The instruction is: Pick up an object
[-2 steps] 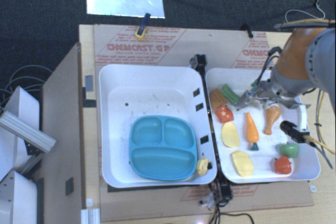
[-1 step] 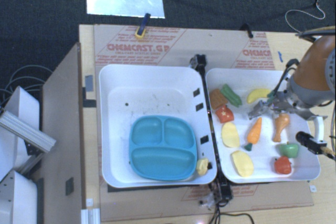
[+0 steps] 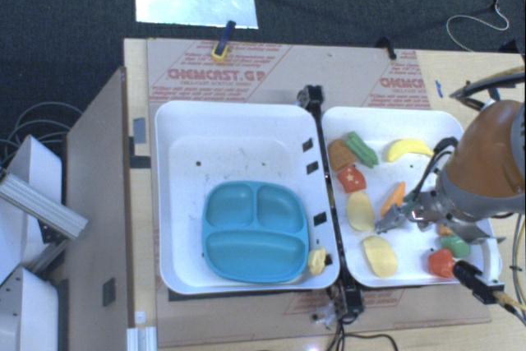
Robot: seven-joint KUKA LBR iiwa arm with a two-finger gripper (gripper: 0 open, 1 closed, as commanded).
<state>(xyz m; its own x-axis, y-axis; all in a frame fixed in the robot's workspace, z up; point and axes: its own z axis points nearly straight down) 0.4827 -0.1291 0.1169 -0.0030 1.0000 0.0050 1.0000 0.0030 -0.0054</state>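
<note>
Where the right bin (image 3: 460, 123) holds toy food, gripper (image 3: 391, 219) low among it, just beside orange carrot (image 3: 394, 196) and pale potato (image 3: 360, 211); grip state impossible to tell.

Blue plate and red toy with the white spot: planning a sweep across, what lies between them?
In the camera view, between the blue plate and the red toy stand the two bins' adjoining walls with black clips.
</note>
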